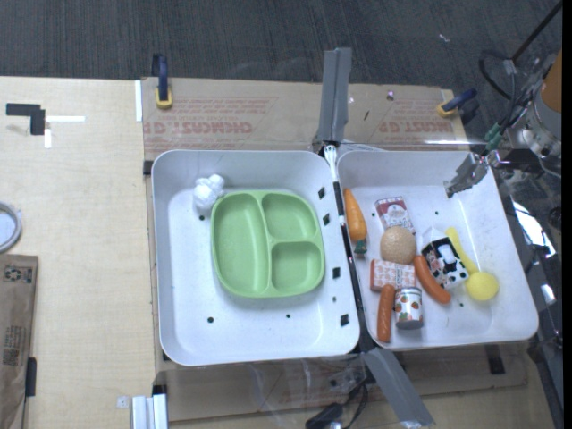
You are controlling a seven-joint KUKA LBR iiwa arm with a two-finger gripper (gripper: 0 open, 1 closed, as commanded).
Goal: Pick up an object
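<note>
Gripper (466,177) over right bin's (500,231) far right corner; finger spread cannot be told, nothing seen between them. Carrot (356,217) lies at the bin's left wall, long axis running near-to-far, narrow end toward the far side.

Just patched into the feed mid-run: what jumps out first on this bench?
The green divided plate in the left bin grabs the eye first, with a small white toy by its upper-left corner. Next comes the cluster of toy food in the right bin: an orange carrot, a tan egg-shaped piece, a yellow ball and a small can. The tool hangs over that bin's upper-right corner.
</note>
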